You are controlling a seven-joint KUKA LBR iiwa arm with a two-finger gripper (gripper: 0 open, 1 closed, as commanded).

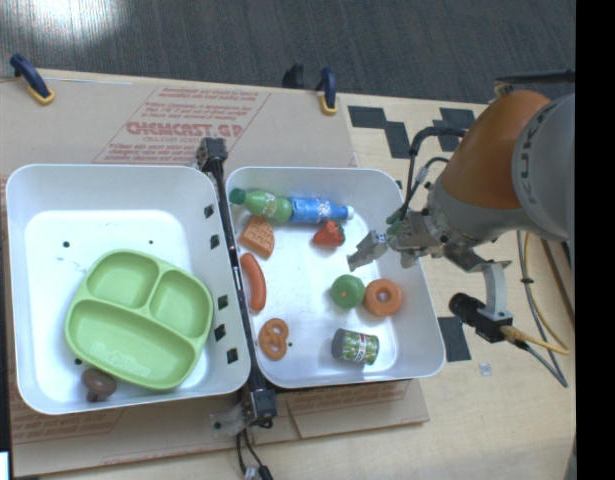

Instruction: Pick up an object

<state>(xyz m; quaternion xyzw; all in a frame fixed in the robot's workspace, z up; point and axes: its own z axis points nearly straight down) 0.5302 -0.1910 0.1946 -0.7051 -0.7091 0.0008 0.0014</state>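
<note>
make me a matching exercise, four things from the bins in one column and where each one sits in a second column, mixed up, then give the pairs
Things:
1. green divided plate
2. bottle
3. pretzel
4. small can

Places:
A. right bin, front left, below the sausage
B. left bin
C. right bin, along the back wall
D. right bin, front, below the green ball and doughnut

Pairs: 1-B, 2-C, 3-A, 4-D
</note>
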